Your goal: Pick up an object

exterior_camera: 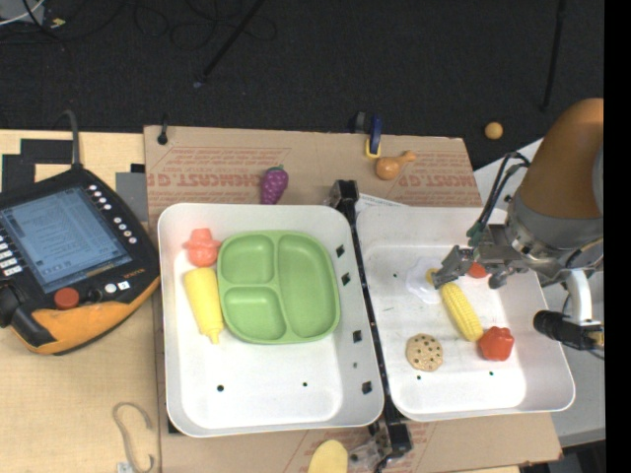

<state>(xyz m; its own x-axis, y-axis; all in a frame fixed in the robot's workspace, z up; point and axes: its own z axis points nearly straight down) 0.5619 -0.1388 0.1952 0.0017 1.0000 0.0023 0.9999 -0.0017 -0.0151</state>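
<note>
The end effector hangs low over the right bin, whether gripping I cannot tell, placed as if to take the corn cob just beneath it, with the red pepper and cookie lying farther off
</note>
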